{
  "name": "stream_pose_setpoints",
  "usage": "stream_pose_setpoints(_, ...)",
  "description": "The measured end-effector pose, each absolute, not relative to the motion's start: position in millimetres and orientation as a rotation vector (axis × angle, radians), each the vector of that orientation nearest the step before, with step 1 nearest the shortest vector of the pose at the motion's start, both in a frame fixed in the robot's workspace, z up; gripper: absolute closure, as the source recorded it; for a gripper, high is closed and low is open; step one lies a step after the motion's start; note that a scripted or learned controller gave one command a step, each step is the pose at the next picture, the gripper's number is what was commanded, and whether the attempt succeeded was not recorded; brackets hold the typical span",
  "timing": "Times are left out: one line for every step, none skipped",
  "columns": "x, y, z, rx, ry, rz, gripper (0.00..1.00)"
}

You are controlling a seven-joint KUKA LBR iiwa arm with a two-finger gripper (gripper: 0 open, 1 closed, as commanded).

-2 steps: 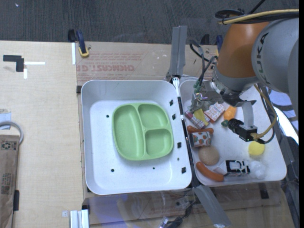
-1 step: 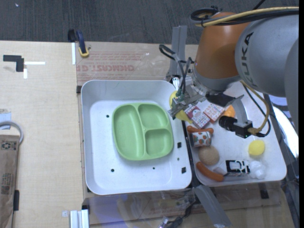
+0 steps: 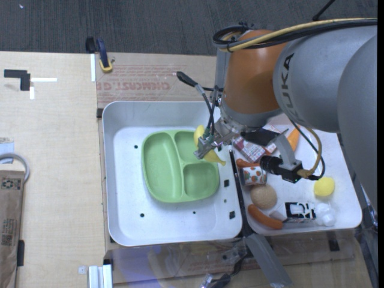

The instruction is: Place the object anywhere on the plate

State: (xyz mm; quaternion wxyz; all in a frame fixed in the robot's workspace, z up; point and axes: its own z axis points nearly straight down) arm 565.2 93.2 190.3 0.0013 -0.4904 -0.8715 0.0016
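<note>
A green plate [image 3: 174, 168] with three compartments lies in the left bin [image 3: 123, 179]. Over the plate's right rim, my gripper [image 3: 207, 144] is shut on a yellow, banana-like object [image 3: 214, 156]. Yellow shows on both sides of the fingers, above left and below right. The object hangs at the plate's right edge, near the wall between the two bins. I cannot tell whether it touches the plate.
The right bin [image 3: 351, 215] holds several toy foods: a small can [image 3: 253, 174], a brown ball [image 3: 263, 195], a red sausage [image 3: 264, 217], a yellow lemon [image 3: 324, 186], an orange carrot [image 3: 293, 138] and a black-and-white item [image 3: 299, 210]. The arm covers that bin's upper part.
</note>
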Motion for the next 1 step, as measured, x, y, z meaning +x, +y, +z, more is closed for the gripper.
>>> stream_pose_setpoints(575.3, 145.2, 202.9, -1.478, -2.773, 0.001, 1.00)
